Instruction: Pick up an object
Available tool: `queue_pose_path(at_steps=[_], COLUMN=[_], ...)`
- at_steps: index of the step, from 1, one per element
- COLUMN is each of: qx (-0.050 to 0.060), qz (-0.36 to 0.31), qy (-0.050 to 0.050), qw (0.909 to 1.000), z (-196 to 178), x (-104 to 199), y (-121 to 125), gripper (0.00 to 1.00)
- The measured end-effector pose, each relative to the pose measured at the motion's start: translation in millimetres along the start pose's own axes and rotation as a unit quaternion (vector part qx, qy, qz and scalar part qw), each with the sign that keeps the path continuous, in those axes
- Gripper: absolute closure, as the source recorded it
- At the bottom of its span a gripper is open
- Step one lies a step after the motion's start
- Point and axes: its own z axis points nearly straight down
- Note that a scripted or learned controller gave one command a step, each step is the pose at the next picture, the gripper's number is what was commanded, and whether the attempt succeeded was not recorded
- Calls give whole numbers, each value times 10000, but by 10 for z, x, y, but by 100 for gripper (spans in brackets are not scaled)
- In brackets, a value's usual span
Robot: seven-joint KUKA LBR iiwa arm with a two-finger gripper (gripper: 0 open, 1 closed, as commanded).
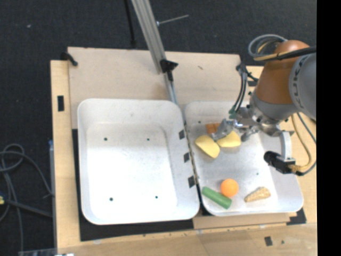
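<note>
Reaching in over the right bin (277,204), the gripper (224,132) sits low near that bin's far-left corner, just beside two pale yellow pieces (218,144); whether it touches them we cannot tell, nor whether it is apart or clamped. A small orange-brown item (212,127) lies just behind. Toward the near edge: orange ball (229,187), green cylinder (216,197), tan wedge (258,194). We judge nothing lifted yet; grasp and raise remain. The left bin (85,159) is beside it.
</note>
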Motion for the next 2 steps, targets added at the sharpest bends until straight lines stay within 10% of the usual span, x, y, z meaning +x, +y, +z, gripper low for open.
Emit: queue_pose_path(at_steps=[1, 2], qx=[0, -36], qz=[9, 43], qy=[1, 5], qw=[10000, 10000], z=[423, 283], x=[5, -5], y=[10, 27], gripper=[0, 100])
